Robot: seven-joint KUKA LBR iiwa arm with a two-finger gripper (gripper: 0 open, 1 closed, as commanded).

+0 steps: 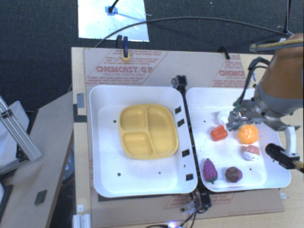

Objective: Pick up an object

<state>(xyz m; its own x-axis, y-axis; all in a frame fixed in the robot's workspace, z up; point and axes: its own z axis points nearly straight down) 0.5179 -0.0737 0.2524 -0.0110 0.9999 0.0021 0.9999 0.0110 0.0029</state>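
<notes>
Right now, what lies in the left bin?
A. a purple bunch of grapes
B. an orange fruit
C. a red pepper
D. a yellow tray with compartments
D: the yellow tray is the thing in the left bin; the orange, the grapes and the red pepper all lie in the right bin.

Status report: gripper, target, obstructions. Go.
Gripper low in right bin, finger state unclear. Nothing seen held. Nearest: red pepper, orange fruit. Yellow tray in left bin.
</notes>
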